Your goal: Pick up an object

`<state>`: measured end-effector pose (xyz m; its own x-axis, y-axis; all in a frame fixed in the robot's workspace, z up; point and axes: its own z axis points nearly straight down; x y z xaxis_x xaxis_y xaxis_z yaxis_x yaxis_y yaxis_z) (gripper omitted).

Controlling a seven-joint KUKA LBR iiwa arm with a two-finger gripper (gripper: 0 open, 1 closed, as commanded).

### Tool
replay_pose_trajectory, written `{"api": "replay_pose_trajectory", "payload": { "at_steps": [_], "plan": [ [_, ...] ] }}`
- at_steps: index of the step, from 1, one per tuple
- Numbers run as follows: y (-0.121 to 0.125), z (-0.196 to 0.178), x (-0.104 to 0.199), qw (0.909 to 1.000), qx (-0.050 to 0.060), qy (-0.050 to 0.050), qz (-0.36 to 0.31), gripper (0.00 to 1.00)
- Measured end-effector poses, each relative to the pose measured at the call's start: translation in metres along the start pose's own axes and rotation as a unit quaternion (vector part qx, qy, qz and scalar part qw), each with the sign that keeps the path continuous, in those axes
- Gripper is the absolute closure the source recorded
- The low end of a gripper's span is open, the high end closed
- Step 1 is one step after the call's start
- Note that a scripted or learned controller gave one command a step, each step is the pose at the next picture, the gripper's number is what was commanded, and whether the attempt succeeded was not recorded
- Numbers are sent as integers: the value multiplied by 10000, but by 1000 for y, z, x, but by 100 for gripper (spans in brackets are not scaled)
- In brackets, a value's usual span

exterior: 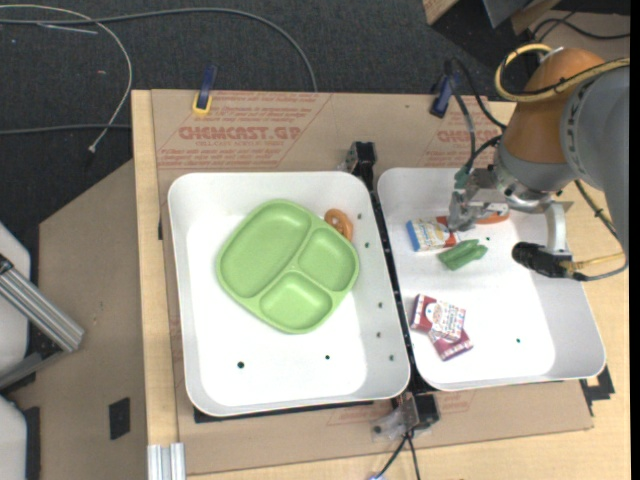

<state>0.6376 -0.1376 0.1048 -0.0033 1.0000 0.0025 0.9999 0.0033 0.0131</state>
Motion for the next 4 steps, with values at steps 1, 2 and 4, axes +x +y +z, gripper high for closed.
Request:
{"api": "replay_pose_trajectory", "payload": {
  "at_steps": [1, 2, 4],
  "plan": [
    [3, -45, -3, 10000, 35, -21, 13, 100],
    [1, -95, 5, 10000, 35, -15, 8, 100],
    [-17, -120, 52, 10000, 74, 1, -6, 100]
  ]
}}
